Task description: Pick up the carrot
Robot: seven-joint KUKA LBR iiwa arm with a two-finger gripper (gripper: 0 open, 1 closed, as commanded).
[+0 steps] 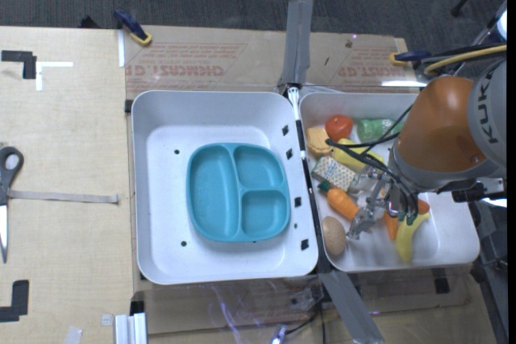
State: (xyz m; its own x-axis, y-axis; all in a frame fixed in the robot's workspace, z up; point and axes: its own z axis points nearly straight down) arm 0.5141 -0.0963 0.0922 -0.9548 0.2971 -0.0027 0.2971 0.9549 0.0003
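Observation:
The carrot (342, 203) is a short orange piece lying at a slant in the right bin (451, 250), near its left wall. My gripper (365, 216) hangs low just right of the carrot's lower end, close to it. I cannot make out whether it touches the carrot. The arm's orange band (439, 129) covers much of the bin's middle and right.
Around the carrot lie a brown egg-shaped thing (333, 236), a speckled cracker-like piece (330, 171), a yellow banana (352, 156), a tomato (339, 126) and a green item (375, 127). Another yellow piece (407, 238) lies right of the gripper. The left bin (153, 189) holds a teal divided plate (239, 192).

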